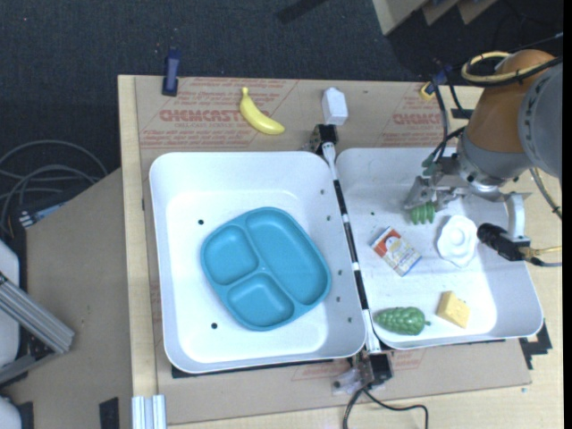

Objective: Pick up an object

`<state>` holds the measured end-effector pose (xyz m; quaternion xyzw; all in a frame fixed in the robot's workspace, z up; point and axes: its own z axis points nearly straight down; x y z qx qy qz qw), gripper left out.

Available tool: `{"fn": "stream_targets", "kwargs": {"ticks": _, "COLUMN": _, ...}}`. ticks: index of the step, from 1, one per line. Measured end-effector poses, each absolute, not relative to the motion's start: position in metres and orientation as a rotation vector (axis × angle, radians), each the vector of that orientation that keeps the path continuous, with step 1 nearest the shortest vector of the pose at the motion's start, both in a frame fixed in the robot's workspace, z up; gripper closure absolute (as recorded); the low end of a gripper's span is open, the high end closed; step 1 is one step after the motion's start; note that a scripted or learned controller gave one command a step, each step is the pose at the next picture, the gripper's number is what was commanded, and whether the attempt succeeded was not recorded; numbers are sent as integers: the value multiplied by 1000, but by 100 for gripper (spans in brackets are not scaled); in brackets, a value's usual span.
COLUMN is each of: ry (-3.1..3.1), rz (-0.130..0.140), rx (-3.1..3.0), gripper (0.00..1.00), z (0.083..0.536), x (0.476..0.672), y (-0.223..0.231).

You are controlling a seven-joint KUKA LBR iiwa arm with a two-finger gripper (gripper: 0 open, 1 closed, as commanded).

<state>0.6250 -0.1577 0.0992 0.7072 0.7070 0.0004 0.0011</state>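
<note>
the surface (223, 119) is a tan board printed with red lettering, carrying two shallow white bins side by side.

left bin (174, 186): holds a blue divided plate (262, 267) with three compartments, lying flat near the bin's middle and turned at a slant.

right bin (514, 307): several small things, spread apart.
- a small green ridged item (421, 211) in the upper part of the bin, right under the pincer (429, 192).
- a white bottle-like object (457, 239) just right of centre.
- a small red and white packet (394, 250) left of the bottle, lying flat and apart from it.
- a green bumpy object (399, 320) near the front wall, left side.
- a yellow wedge-shaped block (453, 310) to the right of the green bumpy object, not touching it.

arm (509, 114) comes in from the right, grey with an orange band, bent down over the upper part of the right bin. the pincer is low, at the small green ridged item; the tips look to be touching or around it, but the metal parts blur together there. cannot tell whether the pincer is wide or narrow, or whether anything sits in it.

outside the bins, on the surface behind the left bin: a yellow banana (259, 114), a blue clip-like piece (171, 70) near the back left corner, and a small white block (335, 105) by the seam between the bins.
</note>
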Motion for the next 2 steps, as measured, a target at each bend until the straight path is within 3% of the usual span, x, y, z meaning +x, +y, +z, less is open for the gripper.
{"fn": "stream_targets", "kwargs": {"ticks": 1, "ry": 2224, "rz": 0, "rx": 2221, "gripper": 100, "z": 185, "x": 566, "y": -88}}
{"fn": "stream_targets", "kwargs": {"ticks": 2, "ry": 2225, "rz": -2, "rx": 2223, "gripper": 100, "z": 197, "x": 533, "y": -45}}
